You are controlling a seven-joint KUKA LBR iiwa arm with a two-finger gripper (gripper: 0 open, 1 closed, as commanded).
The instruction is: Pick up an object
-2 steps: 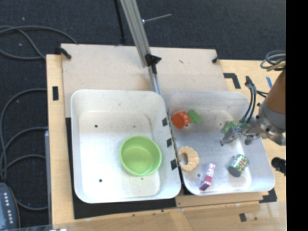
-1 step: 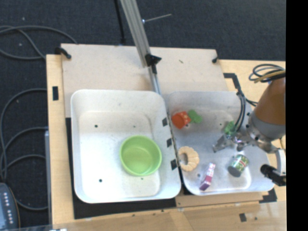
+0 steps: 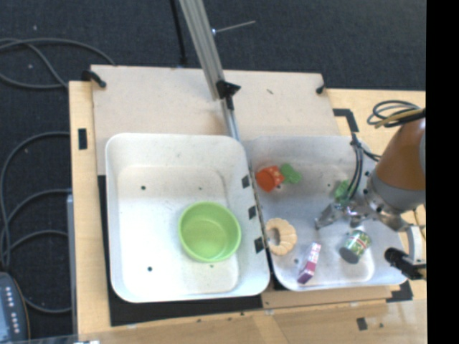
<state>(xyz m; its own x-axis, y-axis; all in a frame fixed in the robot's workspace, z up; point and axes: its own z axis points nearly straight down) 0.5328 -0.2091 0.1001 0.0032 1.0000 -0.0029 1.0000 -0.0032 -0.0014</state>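
Gripper looks spread, holding nothing. The can sits just right of it, green piece above; a sloppy descent probably just shoves them aside.

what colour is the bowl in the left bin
Light green; the bowl shows clearly in the camera view, sitting in the left bin.
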